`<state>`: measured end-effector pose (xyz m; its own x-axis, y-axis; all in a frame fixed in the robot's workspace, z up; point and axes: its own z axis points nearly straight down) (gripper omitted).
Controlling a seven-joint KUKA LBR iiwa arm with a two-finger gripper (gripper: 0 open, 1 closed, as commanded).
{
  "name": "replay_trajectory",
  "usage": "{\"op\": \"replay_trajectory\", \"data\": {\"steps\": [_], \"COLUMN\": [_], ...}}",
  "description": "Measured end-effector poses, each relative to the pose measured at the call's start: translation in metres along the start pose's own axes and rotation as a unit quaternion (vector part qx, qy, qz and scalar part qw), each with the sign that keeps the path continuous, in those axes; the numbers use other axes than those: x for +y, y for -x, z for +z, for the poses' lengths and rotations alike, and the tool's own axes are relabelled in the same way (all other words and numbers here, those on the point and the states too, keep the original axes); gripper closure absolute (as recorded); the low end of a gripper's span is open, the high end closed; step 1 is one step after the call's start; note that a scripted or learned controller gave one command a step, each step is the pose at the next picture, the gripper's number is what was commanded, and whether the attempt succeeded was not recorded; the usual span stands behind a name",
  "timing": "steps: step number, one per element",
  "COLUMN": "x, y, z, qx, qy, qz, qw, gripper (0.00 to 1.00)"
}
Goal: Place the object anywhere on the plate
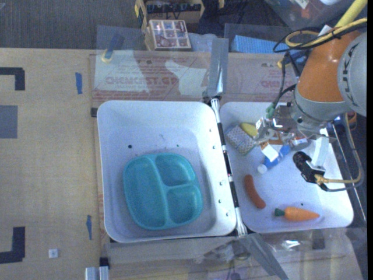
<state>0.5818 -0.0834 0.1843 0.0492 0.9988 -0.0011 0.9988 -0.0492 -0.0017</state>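
Note:
A teal divided plate (162, 189) lies in the left white bin (116, 114), towards its front. My gripper (271, 132) hangs over the back left part of the right bin (333, 216), far from the plate. Just under and in front of it lies a small blue and white bottle (272, 156). A grey speckled object (239, 139) and a yellow item (250, 129) sit close to the gripper's left. I cannot make out anything held in the gripper.
An orange-brown sausage (254, 191) and a carrot (298, 214) lie near the front of the right bin. A black cable end (305, 164) dangles from the arm over that bin. The ridge between the bins (224, 162) separates gripper and plate.

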Motion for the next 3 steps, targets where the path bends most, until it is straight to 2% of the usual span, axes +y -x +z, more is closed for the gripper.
{"op": "replay_trajectory", "data": {"steps": [1,2,3], "x": [-0.036,-0.049,-0.080], "y": [-0.087,-0.181,-0.215], "z": [-0.055,0.000,0.050], "qx": [0.000,0.000,0.000], "qy": [0.001,-0.001,-0.001], "qz": [0.004,-0.056,-0.123], "qw": [1.0000,0.9984,0.9924], "gripper": [1.00,1.00,1.00]}}
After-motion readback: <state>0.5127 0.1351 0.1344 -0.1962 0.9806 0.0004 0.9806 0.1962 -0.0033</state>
